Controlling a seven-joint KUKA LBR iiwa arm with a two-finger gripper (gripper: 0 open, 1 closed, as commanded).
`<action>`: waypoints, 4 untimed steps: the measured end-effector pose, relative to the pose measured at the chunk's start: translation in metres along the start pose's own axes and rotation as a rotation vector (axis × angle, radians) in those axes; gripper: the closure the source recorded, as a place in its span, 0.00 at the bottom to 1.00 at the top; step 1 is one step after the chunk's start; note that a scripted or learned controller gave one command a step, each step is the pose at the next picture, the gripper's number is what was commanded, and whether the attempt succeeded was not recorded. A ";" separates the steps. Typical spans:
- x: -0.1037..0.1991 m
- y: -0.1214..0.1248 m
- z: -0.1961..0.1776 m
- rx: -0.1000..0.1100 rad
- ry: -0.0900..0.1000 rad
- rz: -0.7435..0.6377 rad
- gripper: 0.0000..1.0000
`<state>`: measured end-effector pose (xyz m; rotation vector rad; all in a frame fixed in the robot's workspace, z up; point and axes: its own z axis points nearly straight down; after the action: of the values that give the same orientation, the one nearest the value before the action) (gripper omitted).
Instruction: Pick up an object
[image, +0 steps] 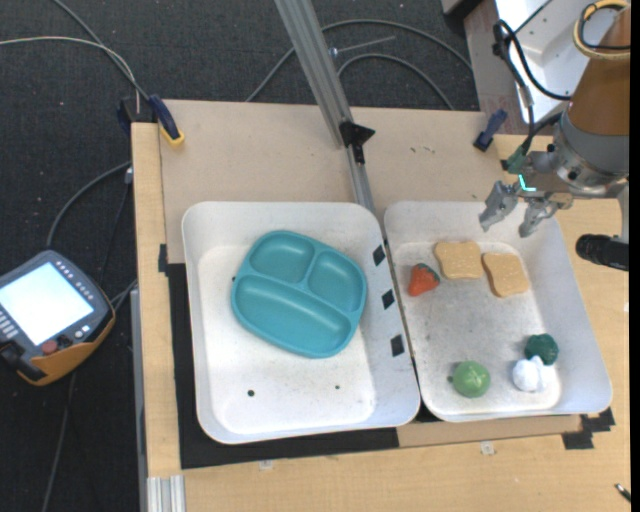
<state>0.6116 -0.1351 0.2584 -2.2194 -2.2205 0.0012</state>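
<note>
Camera view, sole entry.

Right bin (590, 385): held six small items. Two tan bread-like slices at far centre, one (459, 259) left of the other (505, 273), just beside each other. Red strawberry-like piece (423, 280) just left of the slices, close to the bin's left wall. Green round piece (470, 378) near the front edge. White lump (527, 376) and dark green piece (541, 348) at the near right corner, touching or nearly so.

Left bin (205, 400): held a teal divided plate (298, 292), three compartments, nothing seen in them.

Gripper (516, 210): hung above the far rim of the right bin, near its right side, fingers spread apart with nothing between them. Stood just beyond the right-hand bread slice, apart from every item.

Step judged: approach, before any grasp; no object yet taken, all candidates lying on the bin floor.

Next move judged to call for: travel toward the near side and down onto one item, most likely the right-hand slice as nearest; open span kept wider than the slice; care over the neighbouring slice crowding one finger.

Surroundings: tan bench (260, 150), metal post (315, 50) rising from between the bins, handheld screen unit (45, 315) on the dark floor at left.
</note>
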 end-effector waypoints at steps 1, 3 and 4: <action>0.000 0.000 -0.001 -0.002 0.000 0.000 0.00; 0.014 -0.013 0.113 0.006 0.002 0.001 0.00; 0.014 -0.011 0.156 0.004 0.001 0.000 0.00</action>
<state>0.6006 -0.1212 0.1024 -2.2171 -2.2175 0.0050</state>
